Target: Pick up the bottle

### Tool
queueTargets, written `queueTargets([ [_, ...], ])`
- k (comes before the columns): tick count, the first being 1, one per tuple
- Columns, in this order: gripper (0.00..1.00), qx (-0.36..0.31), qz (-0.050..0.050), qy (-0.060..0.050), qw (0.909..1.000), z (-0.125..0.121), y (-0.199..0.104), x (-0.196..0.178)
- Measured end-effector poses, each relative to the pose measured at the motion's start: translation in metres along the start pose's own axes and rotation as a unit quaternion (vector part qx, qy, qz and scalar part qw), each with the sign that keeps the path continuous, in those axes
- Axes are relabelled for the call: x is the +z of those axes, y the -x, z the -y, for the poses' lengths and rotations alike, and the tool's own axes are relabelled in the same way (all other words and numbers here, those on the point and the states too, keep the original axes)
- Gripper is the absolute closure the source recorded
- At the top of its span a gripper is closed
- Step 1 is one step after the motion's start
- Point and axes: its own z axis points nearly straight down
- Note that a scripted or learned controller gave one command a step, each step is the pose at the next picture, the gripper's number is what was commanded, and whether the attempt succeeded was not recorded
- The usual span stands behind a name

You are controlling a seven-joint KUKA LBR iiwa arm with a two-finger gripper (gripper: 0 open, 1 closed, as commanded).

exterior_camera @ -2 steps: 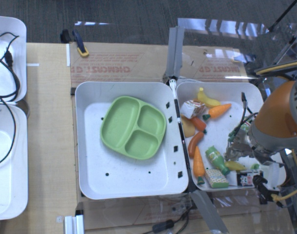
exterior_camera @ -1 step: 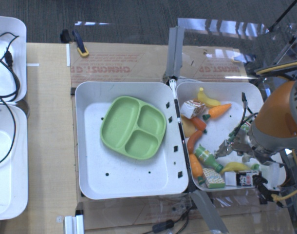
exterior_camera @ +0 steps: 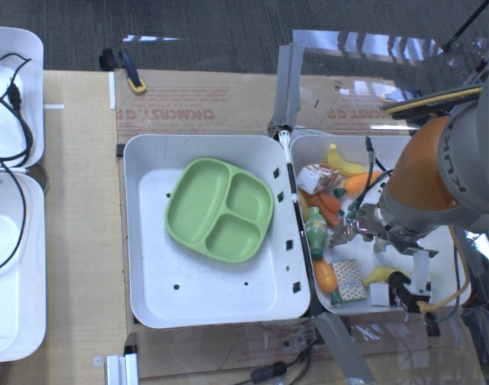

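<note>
A small green bottle [exterior_camera: 316, 235] lies along the left wall of the right bin [exterior_camera: 445, 299], among a crowd of toy foods. My gripper [exterior_camera: 346, 231] reaches in from the right, just right of the bottle and low over the pile. The grey wrist with its orange band [exterior_camera: 417, 179] covers the middle of this bin and hides what lies beneath. Nothing is visibly held.
A green divided plate [exterior_camera: 220, 210] rests in the left bin [exterior_camera: 148, 287]. Around the bottle are a banana [exterior_camera: 345, 164], carrots [exterior_camera: 328, 204], an orange fruit [exterior_camera: 325, 277], a patterned packet [exterior_camera: 349, 280] and a second banana [exterior_camera: 381, 274]. Cables hang at the arm's right.
</note>
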Motion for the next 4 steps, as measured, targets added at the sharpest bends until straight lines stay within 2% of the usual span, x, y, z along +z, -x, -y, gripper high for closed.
queueTargets([
  [1,0.00,0.033,0.000,0.000,0.9995,-0.103,-0.014,-0.015],
  [2,0.00,-0.117,0.000,-0.001,0.9931,-0.039,0.012,0.000],
  [3,0.00,-0.117,0.000,-0.001,0.9931,-0.039,0.012,0.000],
  [4,0.00,-0.031,0.000,0.000,0.9995,-0.033,0.024,-0.182],
])
